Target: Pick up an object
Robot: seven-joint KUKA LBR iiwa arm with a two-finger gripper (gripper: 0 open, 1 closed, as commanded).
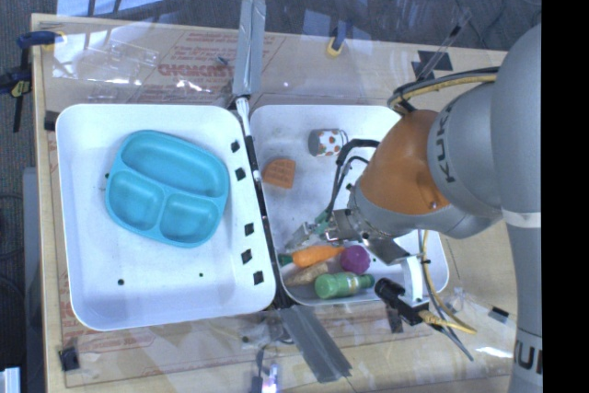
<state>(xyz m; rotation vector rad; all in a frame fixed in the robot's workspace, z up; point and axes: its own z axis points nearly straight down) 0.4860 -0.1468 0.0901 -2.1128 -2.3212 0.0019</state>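
While my gripper (329, 224) hung low over the right bin (293, 122), finger state untellable, I was reaching. Carrot (316, 256) lay just below; next needed a centred descent.

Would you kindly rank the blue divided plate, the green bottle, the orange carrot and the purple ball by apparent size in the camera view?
1. Blue divided plastic plate, by far the largest.
2. Green plastic bottle and orange toy carrot: they look about alike in length, and the carrot is partly hidden, so I won't rank them.
3. Small purple ball, the smallest.
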